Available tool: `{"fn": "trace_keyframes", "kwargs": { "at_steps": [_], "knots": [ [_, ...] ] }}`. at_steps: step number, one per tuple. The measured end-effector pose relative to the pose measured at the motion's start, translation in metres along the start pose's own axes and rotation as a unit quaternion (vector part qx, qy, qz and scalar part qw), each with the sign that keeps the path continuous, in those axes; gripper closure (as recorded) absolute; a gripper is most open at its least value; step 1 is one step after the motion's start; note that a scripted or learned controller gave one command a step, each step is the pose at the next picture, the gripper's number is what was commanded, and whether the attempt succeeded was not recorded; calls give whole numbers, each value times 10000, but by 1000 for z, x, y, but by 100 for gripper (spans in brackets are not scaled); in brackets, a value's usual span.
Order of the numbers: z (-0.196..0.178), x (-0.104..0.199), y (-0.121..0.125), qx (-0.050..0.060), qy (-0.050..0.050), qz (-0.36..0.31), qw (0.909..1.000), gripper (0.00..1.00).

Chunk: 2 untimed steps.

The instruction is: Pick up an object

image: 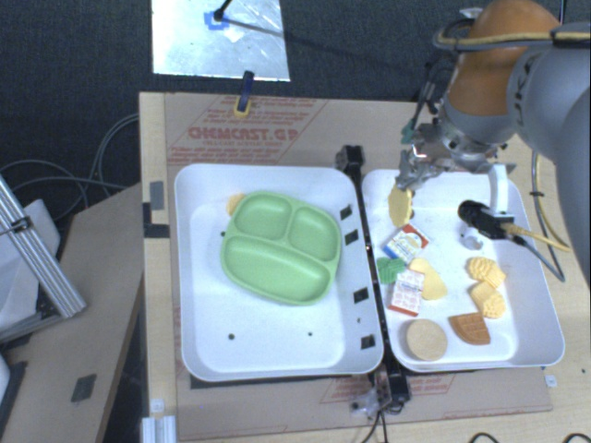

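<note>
2 white bins [277, 358] on cardboard-covered bench [259, 132]; dark carpet [74, 63] behind

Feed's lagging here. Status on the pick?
Gripper over right bin, far-left corner. Pale yellow piece just below it. Grasp unconfirmed. Nothing blocking.

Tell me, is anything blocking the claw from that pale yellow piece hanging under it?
Nothing visible. The gripper sits directly above the pale yellow flat food piece at the right white bin's far left corner; whether it grips the piece is unclear.
</note>
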<state>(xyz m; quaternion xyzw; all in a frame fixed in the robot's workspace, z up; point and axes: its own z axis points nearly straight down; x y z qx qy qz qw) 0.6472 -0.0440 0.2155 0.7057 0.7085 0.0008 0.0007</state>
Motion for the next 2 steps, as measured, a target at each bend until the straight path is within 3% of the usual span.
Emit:
{"fn": "trace_keyframes", "kwargs": {
  "at_steps": [1,2],
  "knots": [
    [-17,8,6,-2,2,-9,10000,100],
    [-10,7,12,-4,-3,-12,10000,100]
  ]
}}
